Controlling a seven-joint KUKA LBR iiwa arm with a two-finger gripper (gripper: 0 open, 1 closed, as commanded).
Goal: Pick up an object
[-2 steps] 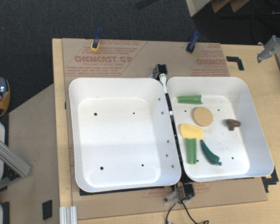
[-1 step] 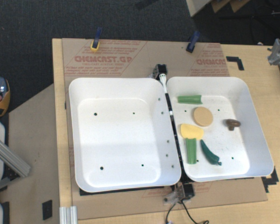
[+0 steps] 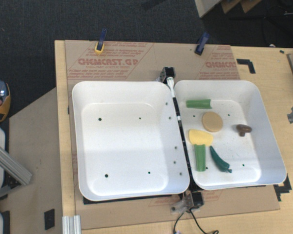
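Grabbing anything could go sideways: yellow piece touches the green stick at its 6 o'clock, so both may shift. Fingers' state? Can't tell.

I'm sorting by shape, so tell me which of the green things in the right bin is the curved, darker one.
The dark green pod, lying slanted near the right bin's front edge. The green stick at the back and the green stick under the yellow piece are straight and lighter.

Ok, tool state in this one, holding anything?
Tool: cannot be told from the camera view. All five objects lie loose in the right bin.
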